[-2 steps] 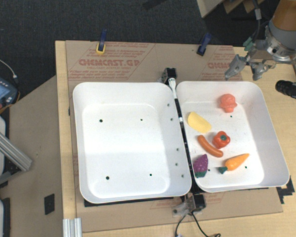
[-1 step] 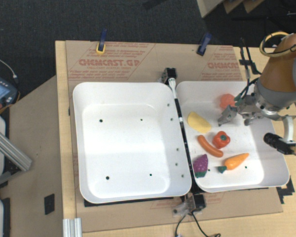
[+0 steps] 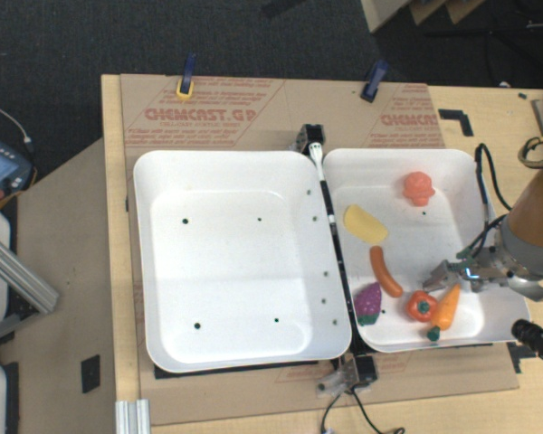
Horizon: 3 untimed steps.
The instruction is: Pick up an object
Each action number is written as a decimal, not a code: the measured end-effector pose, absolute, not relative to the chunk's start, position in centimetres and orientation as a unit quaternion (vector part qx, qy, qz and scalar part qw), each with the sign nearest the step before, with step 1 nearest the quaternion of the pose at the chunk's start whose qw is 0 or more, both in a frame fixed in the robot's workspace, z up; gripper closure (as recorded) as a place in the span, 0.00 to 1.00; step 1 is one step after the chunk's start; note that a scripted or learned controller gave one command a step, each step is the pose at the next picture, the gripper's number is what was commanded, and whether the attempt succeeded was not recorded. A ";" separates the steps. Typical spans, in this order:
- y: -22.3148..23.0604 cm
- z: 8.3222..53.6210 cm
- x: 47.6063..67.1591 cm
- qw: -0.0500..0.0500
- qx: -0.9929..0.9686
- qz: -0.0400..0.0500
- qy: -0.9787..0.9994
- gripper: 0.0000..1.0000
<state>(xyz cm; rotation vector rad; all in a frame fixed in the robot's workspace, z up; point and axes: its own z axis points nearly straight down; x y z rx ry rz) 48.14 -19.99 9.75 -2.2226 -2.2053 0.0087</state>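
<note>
The two-finger gripper point(image 3: 445, 277) hangs low over the right white bin point(image 3: 452, 163), fingers slightly parted and holding nothing. The orange plastic carrot point(image 3: 447, 307) lies just below the fingertips, outside the jaws, touching the small red plastic tomato point(image 3: 420, 306). The orange-red plastic sausage point(image 3: 385, 271) lies to their left.

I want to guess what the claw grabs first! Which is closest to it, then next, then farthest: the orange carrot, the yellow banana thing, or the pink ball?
From the claw, in the camera view:
1. Orange carrot, just below it, near the right bin's front edge.
2. Yellow banana thing, off to the left, beside the divider.
3. Pink ball, up toward the back of the bin.
</note>
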 end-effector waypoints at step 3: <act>-4.5 19.0 48.1 -0.003 -0.704 -0.004 -0.711 1.00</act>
